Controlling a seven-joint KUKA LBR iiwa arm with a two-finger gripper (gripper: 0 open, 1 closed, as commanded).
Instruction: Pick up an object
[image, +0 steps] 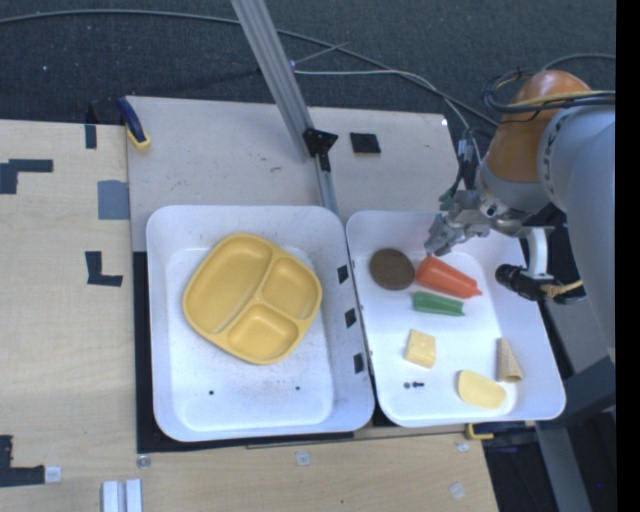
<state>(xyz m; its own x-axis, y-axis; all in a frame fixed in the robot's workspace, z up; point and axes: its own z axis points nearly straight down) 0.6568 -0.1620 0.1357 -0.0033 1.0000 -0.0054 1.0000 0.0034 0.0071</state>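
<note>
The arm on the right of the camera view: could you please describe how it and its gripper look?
The arm has a smooth, rounded light-grey shell with an orange band above the wrist. Thin dark cables loop near that band. The gripper is a small grey metal assembly, narrowing toward its tip.

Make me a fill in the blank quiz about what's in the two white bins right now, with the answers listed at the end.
1. The yellow divided plate lies in the ____ bin.
2. The green bean lies just below the ____ carrot.
3. The gripper hovers over the right bin, close to the carrot's ____ end.
4. The round brown patty sits to the ____ of the carrot.

Missing words: left; orange; left; left
</note>
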